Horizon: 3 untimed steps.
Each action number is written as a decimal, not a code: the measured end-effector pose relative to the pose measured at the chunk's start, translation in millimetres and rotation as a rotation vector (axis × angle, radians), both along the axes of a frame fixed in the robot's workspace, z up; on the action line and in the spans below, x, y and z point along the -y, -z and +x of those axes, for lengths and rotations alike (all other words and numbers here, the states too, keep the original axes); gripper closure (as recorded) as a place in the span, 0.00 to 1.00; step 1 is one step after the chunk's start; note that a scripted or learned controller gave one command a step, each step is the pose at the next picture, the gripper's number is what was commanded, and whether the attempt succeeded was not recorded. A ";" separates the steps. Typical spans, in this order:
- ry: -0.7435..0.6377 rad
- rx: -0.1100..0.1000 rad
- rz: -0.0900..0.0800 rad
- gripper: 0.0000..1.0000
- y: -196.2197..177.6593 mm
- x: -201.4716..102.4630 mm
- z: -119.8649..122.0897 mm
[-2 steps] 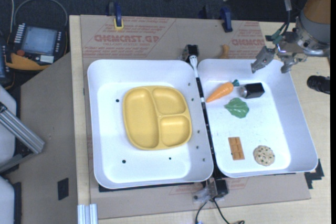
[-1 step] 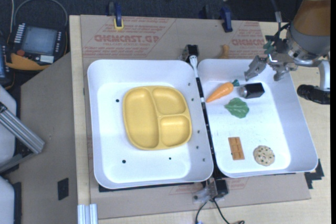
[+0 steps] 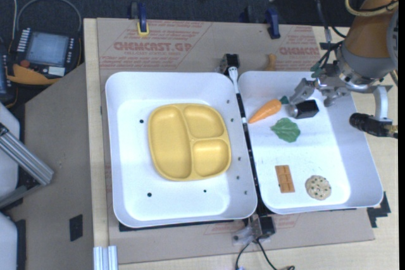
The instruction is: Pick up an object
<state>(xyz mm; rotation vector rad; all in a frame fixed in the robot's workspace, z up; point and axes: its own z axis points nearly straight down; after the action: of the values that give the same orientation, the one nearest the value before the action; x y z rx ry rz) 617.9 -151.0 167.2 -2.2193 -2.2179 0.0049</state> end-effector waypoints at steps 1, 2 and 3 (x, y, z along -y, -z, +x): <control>-0.001 0.000 0.001 0.00 47.2 -8.4 -3.7; 0.000 0.006 -0.002 1.00 33.7 -7.8 -2.2; -0.001 0.011 -0.003 1.00 -26.0 -9.4 -9.2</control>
<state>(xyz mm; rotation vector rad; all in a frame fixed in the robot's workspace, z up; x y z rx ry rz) 608.6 -141.5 193.2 -2.2252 -2.2261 -0.0049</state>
